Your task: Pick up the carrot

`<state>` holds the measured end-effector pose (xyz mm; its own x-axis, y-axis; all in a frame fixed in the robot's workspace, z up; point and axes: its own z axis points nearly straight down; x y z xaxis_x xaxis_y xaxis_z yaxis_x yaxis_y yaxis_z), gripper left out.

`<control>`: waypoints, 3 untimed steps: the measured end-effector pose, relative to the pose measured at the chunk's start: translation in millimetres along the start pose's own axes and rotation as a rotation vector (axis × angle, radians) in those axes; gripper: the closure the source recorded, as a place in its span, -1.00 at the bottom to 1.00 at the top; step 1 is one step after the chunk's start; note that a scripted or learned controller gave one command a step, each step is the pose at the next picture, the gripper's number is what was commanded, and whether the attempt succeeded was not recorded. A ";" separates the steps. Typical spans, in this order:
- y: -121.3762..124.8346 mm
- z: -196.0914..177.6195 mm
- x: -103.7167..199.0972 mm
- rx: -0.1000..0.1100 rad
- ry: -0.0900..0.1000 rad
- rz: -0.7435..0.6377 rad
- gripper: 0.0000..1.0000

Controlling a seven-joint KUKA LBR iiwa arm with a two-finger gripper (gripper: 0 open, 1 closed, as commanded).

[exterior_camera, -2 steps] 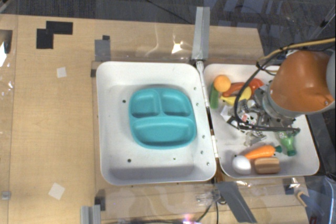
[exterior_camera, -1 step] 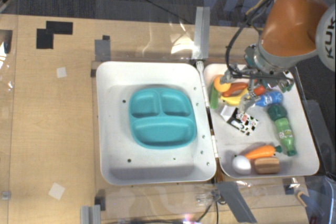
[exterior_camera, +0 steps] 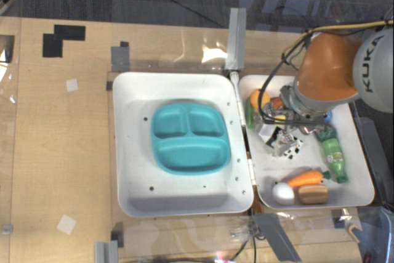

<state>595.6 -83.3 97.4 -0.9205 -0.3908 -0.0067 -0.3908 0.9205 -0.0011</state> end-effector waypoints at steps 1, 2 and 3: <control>-25.7 5.4 -47.2 0.005 -0.011 0.095 -1.00; -39.4 8.6 -63.0 -0.007 0.011 0.361 -1.00; -41.1 -6.8 -69.3 0.001 -0.017 0.362 1.00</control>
<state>675.4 -94.0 104.7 -0.9989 -0.0397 -0.0238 -0.0398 0.9992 0.0032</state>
